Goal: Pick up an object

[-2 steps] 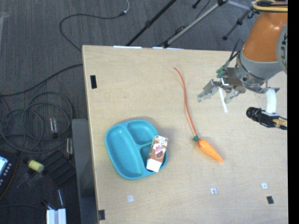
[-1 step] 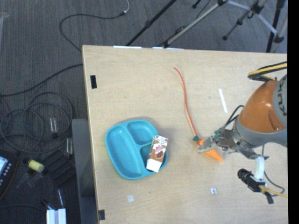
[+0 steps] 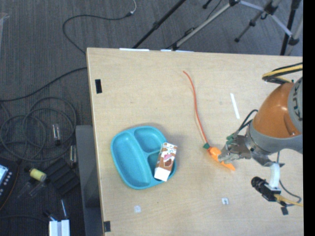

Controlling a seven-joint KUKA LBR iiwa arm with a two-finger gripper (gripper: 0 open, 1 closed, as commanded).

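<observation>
Orange toy [image 3: 220, 158] lies on the bench [image 3: 147, 92], with the gripper [image 3: 231, 151] right on top of it at its three o'clock; whether the fingers are apart or clamped, I cannot tell. Blue tray [image 3: 129, 157] sits off at nine o'clock, plenty of bare wood between.

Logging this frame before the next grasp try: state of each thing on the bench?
blue divided plate: upright, flat on the bench.
small carton: lying on its side across the plate's right rim.
orange piece: on the bench, right at the pincer.
thin orange cord: slack, curved, running to the orange piece.
</observation>
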